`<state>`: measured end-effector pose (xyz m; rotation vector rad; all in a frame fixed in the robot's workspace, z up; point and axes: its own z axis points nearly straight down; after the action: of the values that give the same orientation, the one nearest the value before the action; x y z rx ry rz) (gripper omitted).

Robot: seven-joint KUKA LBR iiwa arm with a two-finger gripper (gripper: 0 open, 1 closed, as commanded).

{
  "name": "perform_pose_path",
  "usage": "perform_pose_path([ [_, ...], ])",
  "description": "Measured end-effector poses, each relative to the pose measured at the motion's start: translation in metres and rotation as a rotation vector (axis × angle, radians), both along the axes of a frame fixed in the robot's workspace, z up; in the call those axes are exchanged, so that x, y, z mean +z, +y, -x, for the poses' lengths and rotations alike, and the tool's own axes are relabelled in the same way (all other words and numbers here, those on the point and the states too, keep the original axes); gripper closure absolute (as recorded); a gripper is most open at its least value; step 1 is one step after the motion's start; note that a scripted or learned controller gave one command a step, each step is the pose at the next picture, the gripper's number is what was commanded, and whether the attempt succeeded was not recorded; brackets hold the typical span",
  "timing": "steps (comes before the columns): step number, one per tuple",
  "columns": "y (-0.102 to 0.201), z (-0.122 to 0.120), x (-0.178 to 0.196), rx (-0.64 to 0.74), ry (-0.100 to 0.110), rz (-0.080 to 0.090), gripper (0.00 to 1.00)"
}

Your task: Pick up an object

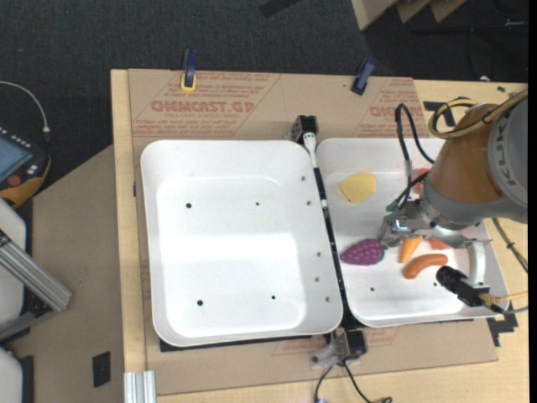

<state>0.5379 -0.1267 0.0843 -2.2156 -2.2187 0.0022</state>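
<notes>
Purple grape cluster (362,253), small, likely light plastic and bumpy, best pinched across its narrow middle; lying in right bin (377,305) near the divider. Just beside it, gripper (401,227) low over orange pieces (419,259); jaws' state impossible to tell. Yellow piece (358,186) farther back.

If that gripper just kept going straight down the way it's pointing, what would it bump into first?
Probably the purple object, which lies just beside the gripper in the right bin. An orange object sits close too, and depth is hard to judge from above.
</notes>
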Motion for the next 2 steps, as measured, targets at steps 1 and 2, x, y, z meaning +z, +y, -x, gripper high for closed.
perform_pose_path([
  [1, 0.083, 0.027, 0.106, 0.007, -0.014, 0.000, 1.00],
  [2, 0.166, 0.047, 0.265, 0.011, -0.023, -0.002, 1.00],
])
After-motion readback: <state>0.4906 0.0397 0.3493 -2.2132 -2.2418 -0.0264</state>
